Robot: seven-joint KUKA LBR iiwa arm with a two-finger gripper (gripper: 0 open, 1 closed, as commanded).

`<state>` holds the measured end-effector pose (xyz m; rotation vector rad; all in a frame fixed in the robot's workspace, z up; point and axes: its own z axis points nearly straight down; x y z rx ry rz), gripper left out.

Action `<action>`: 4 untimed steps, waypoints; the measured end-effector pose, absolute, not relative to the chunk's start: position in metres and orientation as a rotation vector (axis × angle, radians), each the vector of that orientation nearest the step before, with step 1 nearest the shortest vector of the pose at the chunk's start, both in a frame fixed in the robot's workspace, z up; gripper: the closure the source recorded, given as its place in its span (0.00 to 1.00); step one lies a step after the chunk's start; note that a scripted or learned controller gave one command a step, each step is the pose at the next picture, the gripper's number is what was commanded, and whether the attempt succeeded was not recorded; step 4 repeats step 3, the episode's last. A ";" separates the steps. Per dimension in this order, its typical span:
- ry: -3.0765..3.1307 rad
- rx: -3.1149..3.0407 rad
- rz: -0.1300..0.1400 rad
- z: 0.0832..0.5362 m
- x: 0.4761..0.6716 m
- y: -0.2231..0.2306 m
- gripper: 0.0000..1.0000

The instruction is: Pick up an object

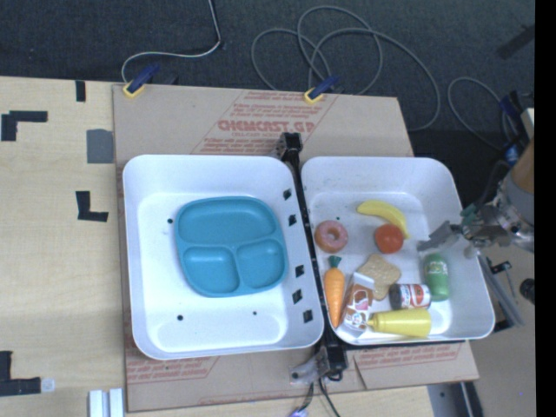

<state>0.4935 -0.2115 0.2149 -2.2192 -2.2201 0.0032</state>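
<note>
We take the green bottle as the likeliest thing to lift, since it lies at the right side of the right-hand bin, nearest the tool. It looks like a small toy of hard plastic: light, stiff, smooth and rounded, so it may roll or slip out of a pinch. We would take it across its middle, where the sides run most nearly parallel.

Just left of it lies a small can on its side, and below both a yellow squeeze bottle, also lying flat along the bin's lower wall. These crowd the green bottle, leaving little room for a finger on that side.

Further left we see a slice of bread, a carton and a carrot; above them a doughnut, a tomato and a banana. All seem light toy food.

The tool sits at the right edge of the frame, over the bin's right rim, just above the green bottle. It has hold of nothing that we can see; its shape is blurred there, and we cannot tell how far apart it stands.

In the left-hand bin rests a blue divided plate. Both bins sit on cardboard over the table.
</note>
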 end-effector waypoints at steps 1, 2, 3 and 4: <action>-2.221 -2.218 0.000 0.085 0.543 -0.159 0.00; -2.228 -2.222 -0.003 0.086 0.599 -0.127 0.00; -2.227 -2.221 0.000 0.094 0.599 -0.128 1.00; -2.227 -2.221 0.000 0.094 0.599 -0.128 1.00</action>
